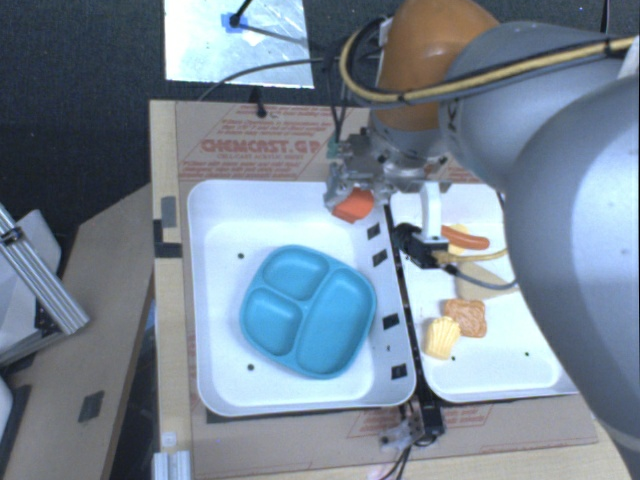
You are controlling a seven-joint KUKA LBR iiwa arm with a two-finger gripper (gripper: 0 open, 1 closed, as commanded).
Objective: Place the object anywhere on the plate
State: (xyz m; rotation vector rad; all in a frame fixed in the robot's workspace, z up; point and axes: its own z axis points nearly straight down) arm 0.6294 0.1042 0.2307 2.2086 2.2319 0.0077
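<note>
**One orange object in the pincer above the left bin**

One line of red print on the cardboard point(262, 146) behind the bins reads "CHEMCAST"; the letters after it are cut off by the arm point(560, 158). The pincer point(352, 196) is clenched on the orange object point(353, 206), over the left bin's point(225, 388) far right corner, apart from the blue plate point(308, 310). The right bin point(500, 383) holds a sausage point(466, 238), a tan piece point(467, 317) and a yellow piece point(441, 337); the arm hides its right part.
</note>
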